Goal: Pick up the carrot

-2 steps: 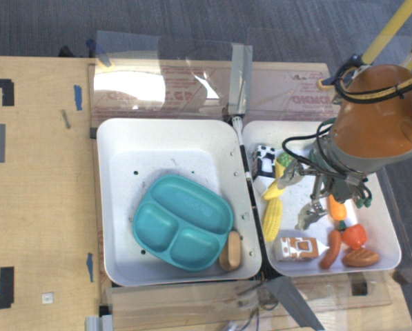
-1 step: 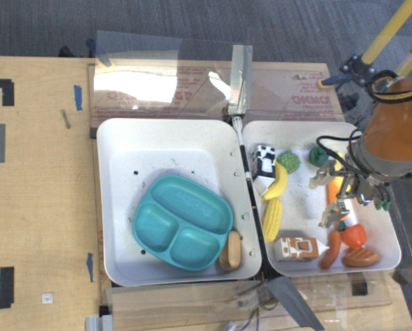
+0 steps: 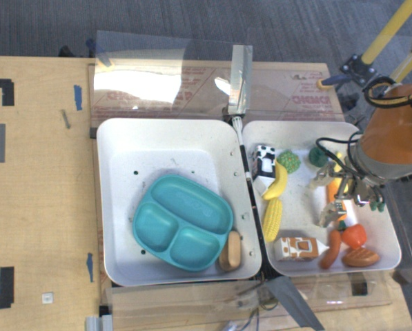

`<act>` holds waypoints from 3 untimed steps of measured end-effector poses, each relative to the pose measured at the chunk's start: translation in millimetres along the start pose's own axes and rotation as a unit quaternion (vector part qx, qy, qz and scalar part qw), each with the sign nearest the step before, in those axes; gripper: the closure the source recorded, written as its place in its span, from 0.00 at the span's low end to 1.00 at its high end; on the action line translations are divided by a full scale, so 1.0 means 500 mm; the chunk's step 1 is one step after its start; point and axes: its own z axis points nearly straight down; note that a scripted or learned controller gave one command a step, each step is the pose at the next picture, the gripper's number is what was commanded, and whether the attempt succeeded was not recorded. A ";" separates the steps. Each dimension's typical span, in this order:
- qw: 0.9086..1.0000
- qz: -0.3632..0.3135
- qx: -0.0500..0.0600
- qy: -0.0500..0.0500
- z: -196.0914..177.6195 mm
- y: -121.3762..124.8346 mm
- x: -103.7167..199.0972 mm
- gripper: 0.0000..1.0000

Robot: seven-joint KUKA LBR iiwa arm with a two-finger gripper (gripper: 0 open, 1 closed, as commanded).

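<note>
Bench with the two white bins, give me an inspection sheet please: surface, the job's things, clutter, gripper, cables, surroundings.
Surface: left bin and right bin side by side on a cardboard-topped bench.
Job's things: carrot in the right bin, partly hidden under the gripper.
Clutter: left bin has a teal divided plate with a bread roll against its rim; right bin has a banana, corn cob, toy cow, broccoli, small carton, sausage, tomato.
Gripper: gripper low over the carrot; grip cannot be judged.
Cables: black cable looping at the wrist.
Surroundings: grey floor, yellow pole.
</note>
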 end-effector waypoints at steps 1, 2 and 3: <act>1.000 -0.001 0.001 -0.004 -0.024 0.001 -0.004 1.00; 0.995 -0.099 0.000 0.004 -0.037 -0.088 0.151 1.00; 0.991 0.133 0.001 -0.001 -0.118 0.000 0.026 1.00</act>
